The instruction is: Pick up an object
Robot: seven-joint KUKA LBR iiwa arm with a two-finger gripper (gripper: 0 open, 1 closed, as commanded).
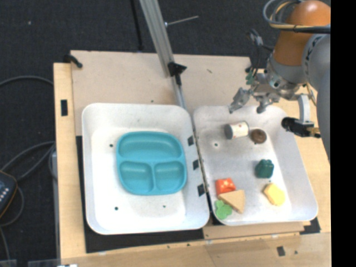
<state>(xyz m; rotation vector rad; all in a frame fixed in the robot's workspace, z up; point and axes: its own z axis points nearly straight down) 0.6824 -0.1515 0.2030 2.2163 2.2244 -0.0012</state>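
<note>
the gripper (250, 100) hovers with fingers spread wide and nothing between them, so it should drop straight onto the small white cylinder (237, 130) just below it (brown ball (258, 136) close beside), closing across its short width.

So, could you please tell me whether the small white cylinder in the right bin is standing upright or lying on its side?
Lying on its side: the white cylinder shows its long flank, with its dark round end facing left.
</note>
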